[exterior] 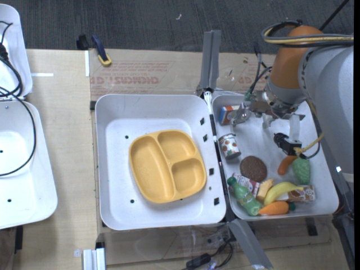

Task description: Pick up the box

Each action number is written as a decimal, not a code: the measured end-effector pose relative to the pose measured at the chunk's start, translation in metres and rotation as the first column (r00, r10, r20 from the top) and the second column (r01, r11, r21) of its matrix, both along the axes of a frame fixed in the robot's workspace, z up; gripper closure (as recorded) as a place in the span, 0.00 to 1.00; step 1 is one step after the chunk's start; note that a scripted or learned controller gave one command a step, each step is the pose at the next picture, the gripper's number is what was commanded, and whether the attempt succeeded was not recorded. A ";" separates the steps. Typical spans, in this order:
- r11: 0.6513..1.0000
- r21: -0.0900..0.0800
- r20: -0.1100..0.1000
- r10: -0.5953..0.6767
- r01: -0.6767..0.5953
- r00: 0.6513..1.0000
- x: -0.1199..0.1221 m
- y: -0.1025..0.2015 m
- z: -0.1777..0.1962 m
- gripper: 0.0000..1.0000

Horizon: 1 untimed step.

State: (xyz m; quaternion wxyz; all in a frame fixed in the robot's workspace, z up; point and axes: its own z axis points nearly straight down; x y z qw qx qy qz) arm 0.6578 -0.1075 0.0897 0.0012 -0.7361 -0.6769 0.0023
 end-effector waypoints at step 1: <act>0.992 -0.006 -0.008 -0.123 0.123 0.992 -0.002 0.008 0.000 0.00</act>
